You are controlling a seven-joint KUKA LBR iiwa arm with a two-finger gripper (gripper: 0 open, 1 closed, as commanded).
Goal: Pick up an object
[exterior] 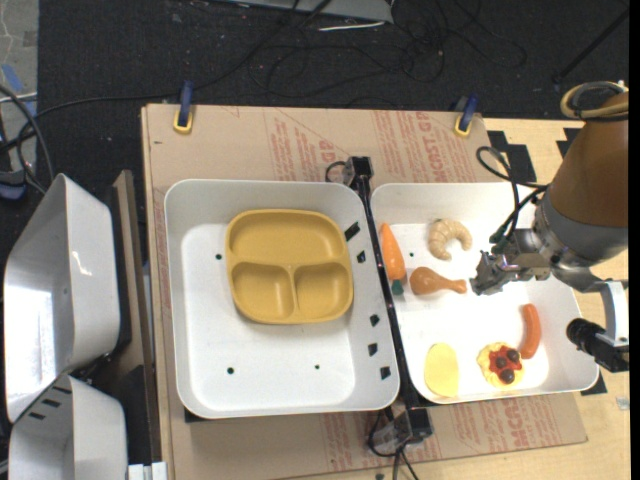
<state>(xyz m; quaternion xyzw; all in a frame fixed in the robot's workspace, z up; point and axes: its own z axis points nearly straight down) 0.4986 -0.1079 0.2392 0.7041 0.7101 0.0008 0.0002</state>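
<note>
Brown board bench (300,128) printed with red lettering, clamped at the far edge by two yellow clamps, set on a dark floor strewn with black cables. Two shallow white bins side by side on the board: left bin (190,298) carrying a yellow divided plate (290,265) with three compartments; right bin (560,373) carrying toy food.

Taking the chicken drumstick (437,283) as landmark: brown, glossy, fat end toward the left bin, thin bone end pointing at the gripper (490,274). Orange carrot (393,253) just to its left, along the bin wall. Pale croissant (450,236) just beyond it. Yellow oval slice (442,368) nearer the camera. Small tart with dark berries (501,363) to the near right, red sausage (530,330) just beside that tart.

Gripper dark, low over the right bin, just right of the drumstick's bone end; open or closed, cannot tell. Nothing seen between its fingers.
</note>
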